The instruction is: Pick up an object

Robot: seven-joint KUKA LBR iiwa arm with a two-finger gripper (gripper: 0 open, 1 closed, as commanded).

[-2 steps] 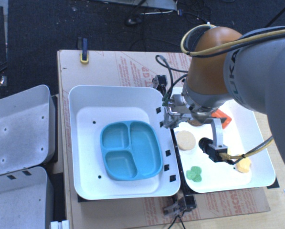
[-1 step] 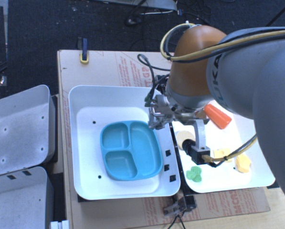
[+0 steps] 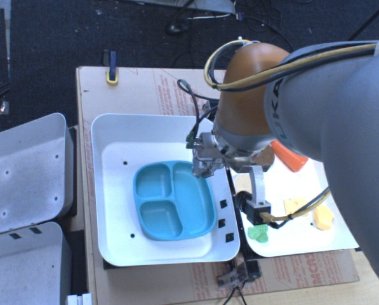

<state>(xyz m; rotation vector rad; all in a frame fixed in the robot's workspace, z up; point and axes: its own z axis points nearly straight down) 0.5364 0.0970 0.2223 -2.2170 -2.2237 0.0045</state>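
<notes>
Blue plate (image 3: 173, 200), the divided kind with three compartments, lay flat in the left bin (image 3: 113, 170), filling most of the floor and sitting a bit toward the right wall. It looked like molded plastic, so my guess was light, stiff, not fragile, but slick and shallow. Lying flat like that, the only sensible place to take hold seemed to be the raised rim, probably the upper right edge nearest the arm, or maybe one of the ridges between compartments. A pinch on a thin rim can slip or tip the plate, so I wouldn't have bet on it.

The jaws (image 3: 203, 164) hung right at the plate's upper right corner, just over or against the rim, can't say which from this angle. How far apart they stood I honestly couldn't tell; the wrist and cables hid most of it, and nothing was visibly clamped between them.

Over in the right bin (image 3: 303, 246) there were other candidates: an orange thing (image 3: 289, 156) partly under the arm, a small green piece (image 3: 259, 233) near the divider, and a yellow lump (image 3: 323, 218). All small, likely easier grabs.
</notes>
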